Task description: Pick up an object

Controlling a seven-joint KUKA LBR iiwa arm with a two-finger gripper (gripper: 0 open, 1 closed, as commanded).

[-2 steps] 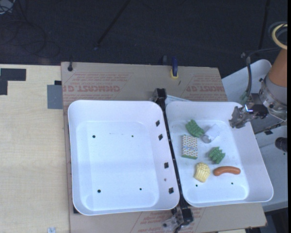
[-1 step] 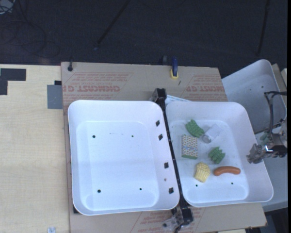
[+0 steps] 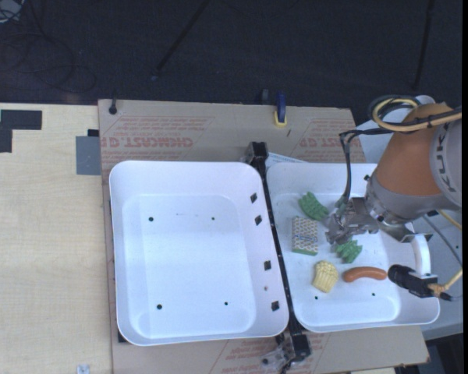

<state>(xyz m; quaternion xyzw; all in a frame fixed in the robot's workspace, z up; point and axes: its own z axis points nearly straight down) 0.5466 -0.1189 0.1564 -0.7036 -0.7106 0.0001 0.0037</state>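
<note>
A waffle piece, corn cob, sausage and green pieces are held in the right bin; the gripper state cannot be told

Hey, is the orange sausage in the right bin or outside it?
In: the sausage lies flat on the right bin's floor, beside the yellow corn.

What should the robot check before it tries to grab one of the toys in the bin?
1. End effector is over the right white bin: ok.
2. A toy is close: the small green knobbly piece lies just below it: ok.
3. Fingers open wide enough: cannot tell.
4. Nothing held already: cannot tell, the fingertips are too small and dark.
5. Neighbours have room: the orange sausage, the yellow corn piece and the pale waffle block lie apart from the green piece: ok.
6. Black cable hangs beside the wrist, not over the toys: ok.
</note>
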